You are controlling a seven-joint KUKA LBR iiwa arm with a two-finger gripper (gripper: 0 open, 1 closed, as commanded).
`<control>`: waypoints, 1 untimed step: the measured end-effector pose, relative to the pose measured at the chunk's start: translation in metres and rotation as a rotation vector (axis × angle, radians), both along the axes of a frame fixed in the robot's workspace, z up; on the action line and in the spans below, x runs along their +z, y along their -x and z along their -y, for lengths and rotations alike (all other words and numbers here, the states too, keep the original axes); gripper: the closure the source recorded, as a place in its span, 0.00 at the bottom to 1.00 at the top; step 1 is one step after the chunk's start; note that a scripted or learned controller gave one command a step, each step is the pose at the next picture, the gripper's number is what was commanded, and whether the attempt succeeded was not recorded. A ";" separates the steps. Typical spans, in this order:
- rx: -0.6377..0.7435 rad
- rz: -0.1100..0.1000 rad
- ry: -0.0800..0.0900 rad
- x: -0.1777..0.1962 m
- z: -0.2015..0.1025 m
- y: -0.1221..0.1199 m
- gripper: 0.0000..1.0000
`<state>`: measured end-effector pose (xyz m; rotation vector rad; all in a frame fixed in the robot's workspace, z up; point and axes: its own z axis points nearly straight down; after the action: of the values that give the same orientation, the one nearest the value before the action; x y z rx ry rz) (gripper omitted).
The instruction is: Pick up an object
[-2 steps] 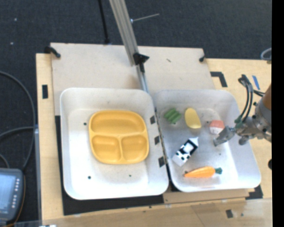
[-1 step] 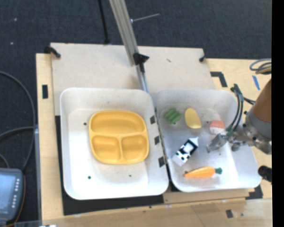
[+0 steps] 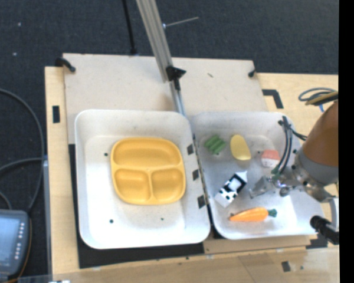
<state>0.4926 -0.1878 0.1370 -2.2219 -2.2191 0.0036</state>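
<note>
The two-finger metal gripper (image 3: 270, 184) sits low over the right shallow white bin (image 3: 224, 128), toward its right half, and whether it is spread or closed cannot be told from this slanted view; nothing shows between its tips. Behind it the grey arm with its orange band (image 3: 323, 137) comes in from the right, crossing that bin's right rim with dark cables looped alongside. Just below the gripper lies an orange plastic carrot with a green top (image 3: 251, 215), near the bin's front wall. To the gripper's left a small black-and-white blocky toy (image 3: 230, 188) rests tilted. Farther back are a yellow oval lemon-like piece (image 3: 240, 147), a green ridged leafy piece (image 3: 214, 144) beside it, and a small red-and-white item (image 3: 270, 156) close to the gripper, partly blurred. The left shallow white bin (image 3: 88, 175) touches the right one and holds a yellow three-compartment plastic tray (image 3: 147, 170) at its centre, with bare floor all round it. Both bins rest on a pale wooden bench (image 3: 118, 81); a slanted aluminium post (image 3: 153, 25) rises behind, above dark carpet (image 3: 47, 16).
</note>
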 end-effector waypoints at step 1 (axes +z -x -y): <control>-0.004 0.008 0.001 0.013 0.001 -0.002 1.00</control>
<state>0.4951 -0.1889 0.1505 -2.2312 -2.2186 -0.0049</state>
